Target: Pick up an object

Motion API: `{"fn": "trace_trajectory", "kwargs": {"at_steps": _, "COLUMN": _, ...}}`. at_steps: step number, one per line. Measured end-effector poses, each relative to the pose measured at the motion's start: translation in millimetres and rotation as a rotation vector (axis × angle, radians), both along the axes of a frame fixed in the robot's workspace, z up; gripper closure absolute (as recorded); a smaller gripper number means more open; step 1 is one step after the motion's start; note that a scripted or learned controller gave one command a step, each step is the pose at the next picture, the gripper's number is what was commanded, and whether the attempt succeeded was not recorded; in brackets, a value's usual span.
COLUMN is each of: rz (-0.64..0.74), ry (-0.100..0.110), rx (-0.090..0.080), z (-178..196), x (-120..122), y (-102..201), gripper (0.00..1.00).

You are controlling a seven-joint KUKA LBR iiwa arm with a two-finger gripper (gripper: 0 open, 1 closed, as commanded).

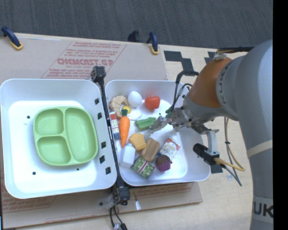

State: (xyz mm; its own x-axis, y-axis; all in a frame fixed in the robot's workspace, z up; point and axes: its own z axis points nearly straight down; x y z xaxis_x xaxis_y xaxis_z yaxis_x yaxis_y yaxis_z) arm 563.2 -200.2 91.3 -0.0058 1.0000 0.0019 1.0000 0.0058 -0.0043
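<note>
Toys crowd the right bin [194,174]; the gripper [159,124] hangs beside the green pepper [145,123], and I cannot tell its state. Packed neighbours, like the carrot [124,129], could spoil a grasp.

Robot lab, clamped bench [86,56], 2 bins [9,143]

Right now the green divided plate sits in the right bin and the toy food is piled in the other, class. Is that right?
Not quite. The camera view shows the green divided plate in the left bin; the toy food is piled in the other, the right bin.
</note>
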Motion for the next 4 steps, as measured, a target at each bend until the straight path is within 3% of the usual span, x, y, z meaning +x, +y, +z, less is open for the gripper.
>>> {"fn": "trace_trajectory", "kwargs": {"at_steps": 1, "rz": 0.005, "ry": 0.001, "rx": 0.0, "z": 10.5, "x": 0.5, "y": 0.1, "gripper": 1.0}}
{"fn": "trace_trajectory", "kwargs": {"at_steps": 2, "rz": 0.0, "ry": -0.009, "rx": -0.004, "z": 162.5, "x": 55.9, "y": -11.1, "gripper": 1.0}}
{"fn": "trace_trajectory", "kwargs": {"at_steps": 3, "rz": 0.001, "ry": -0.001, "rx": -0.001, "z": 130.1, "x": 55.2, "y": 64.8, "gripper": 1.0}}
{"fn": "trace_trajectory", "kwargs": {"at_steps": 4, "rz": 0.001, "ry": -0.001, "rx": -0.001, "z": 126.0, "x": 50.9, "y": 106.1, "gripper": 1.0}}
